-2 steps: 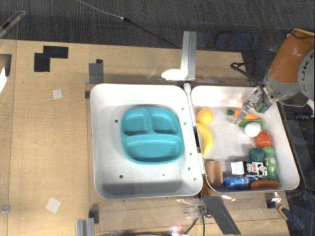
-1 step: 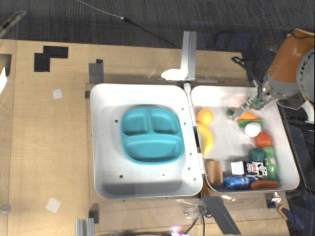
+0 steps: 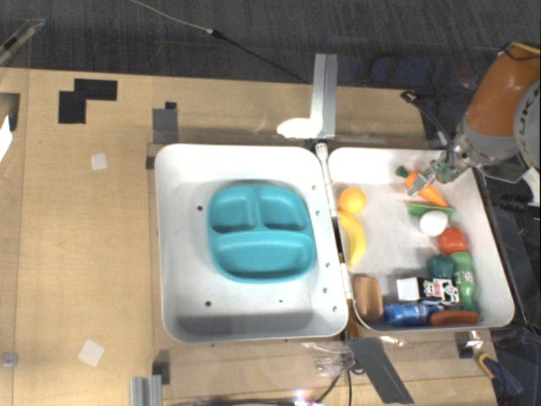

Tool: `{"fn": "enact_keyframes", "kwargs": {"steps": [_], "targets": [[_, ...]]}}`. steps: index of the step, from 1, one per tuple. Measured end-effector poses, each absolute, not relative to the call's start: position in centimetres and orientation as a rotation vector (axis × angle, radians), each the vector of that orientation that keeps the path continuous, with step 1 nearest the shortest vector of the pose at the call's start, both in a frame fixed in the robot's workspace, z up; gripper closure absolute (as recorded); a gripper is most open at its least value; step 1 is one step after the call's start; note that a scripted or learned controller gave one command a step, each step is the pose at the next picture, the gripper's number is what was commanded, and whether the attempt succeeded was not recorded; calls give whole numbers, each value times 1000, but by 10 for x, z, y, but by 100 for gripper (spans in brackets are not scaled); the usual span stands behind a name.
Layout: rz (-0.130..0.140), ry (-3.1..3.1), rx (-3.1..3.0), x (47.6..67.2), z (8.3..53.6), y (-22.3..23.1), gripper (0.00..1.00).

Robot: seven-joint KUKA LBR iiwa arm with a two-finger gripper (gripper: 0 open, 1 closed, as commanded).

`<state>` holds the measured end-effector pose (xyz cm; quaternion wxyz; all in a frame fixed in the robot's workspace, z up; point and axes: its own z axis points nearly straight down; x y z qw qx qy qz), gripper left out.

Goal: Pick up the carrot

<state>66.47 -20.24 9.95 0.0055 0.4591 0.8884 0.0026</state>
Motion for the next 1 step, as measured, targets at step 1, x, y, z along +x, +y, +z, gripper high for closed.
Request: {"fn": "enact_keyframes", "kwargs": {"steps": [1], "targets": [[-11,2409,2035,666,122,-172,100]]}}
